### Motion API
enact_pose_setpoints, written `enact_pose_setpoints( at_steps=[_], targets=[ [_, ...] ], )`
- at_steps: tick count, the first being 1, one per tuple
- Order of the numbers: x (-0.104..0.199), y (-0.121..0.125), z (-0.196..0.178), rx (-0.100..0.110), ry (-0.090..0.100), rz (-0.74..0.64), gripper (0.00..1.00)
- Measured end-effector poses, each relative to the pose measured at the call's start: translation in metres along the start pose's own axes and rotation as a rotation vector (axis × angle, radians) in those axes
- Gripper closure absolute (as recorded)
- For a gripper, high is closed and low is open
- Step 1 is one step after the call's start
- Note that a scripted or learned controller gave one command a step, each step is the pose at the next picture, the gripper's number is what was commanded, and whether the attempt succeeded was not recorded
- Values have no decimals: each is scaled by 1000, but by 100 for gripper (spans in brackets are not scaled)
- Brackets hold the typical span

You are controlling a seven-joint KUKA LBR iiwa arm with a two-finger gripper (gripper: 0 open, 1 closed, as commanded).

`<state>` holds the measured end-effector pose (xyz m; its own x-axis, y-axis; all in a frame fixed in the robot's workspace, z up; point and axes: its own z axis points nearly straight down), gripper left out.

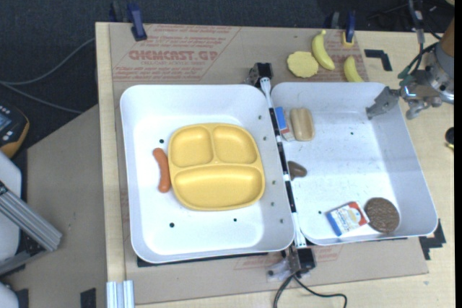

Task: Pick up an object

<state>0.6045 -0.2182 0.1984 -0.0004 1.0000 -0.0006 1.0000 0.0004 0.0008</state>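
Count of items on the surface [180, 54]:

White bins: two, a left bin [137, 155] and a right bin [404, 155], side by side.

Left bin contents: one yellow divided plate [215, 166] (three compartments) and one orange sausage [163, 170].

Right bin contents: one bread roll [302, 124], one blue-wrapped item [280, 122] at the dividing edge, one small brown piece [296, 170], one blue-and-white packet [347, 218], one round brown cookie [381, 214].

Beyond the bins: two bananas [323, 52] [352, 69], one yellow crinkled piece [303, 64]. Blue clamps at the far edge: two [135, 20] [349, 27].
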Motion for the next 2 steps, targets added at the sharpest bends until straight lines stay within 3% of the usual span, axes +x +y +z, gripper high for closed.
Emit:
enact_pose_setpoints(
  at_steps=[1, 2],
  targets=[
    [61, -14, 93, 10, 6, -5, 0],
    [124, 40, 115, -2, 0, -7, 0]
  ],
)
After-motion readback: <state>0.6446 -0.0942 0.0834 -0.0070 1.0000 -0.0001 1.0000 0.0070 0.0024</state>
